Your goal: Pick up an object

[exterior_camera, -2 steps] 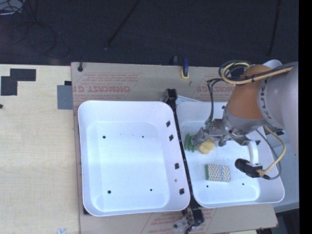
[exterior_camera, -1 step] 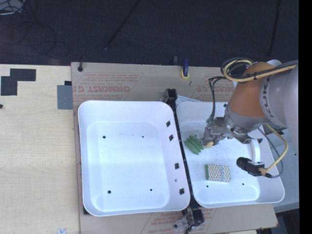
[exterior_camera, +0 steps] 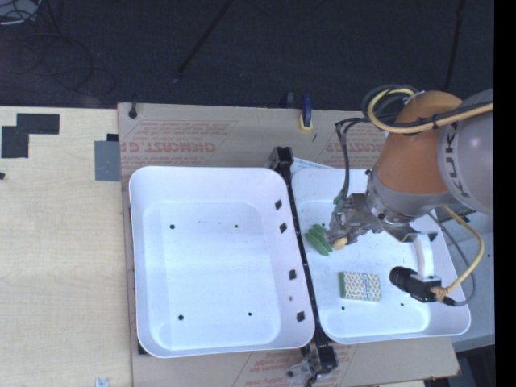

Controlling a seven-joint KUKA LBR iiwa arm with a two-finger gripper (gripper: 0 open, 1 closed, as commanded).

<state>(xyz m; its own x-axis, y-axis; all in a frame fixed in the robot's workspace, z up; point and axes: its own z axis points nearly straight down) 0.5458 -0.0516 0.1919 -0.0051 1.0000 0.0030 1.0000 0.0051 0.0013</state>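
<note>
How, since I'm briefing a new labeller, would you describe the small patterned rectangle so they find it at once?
Look in the white bin on the view's right, under the arm. Toward its near edge lies a small flat rectangle, pale with green speckles. The green item beside the end effector is plain and elongated instead.
</note>
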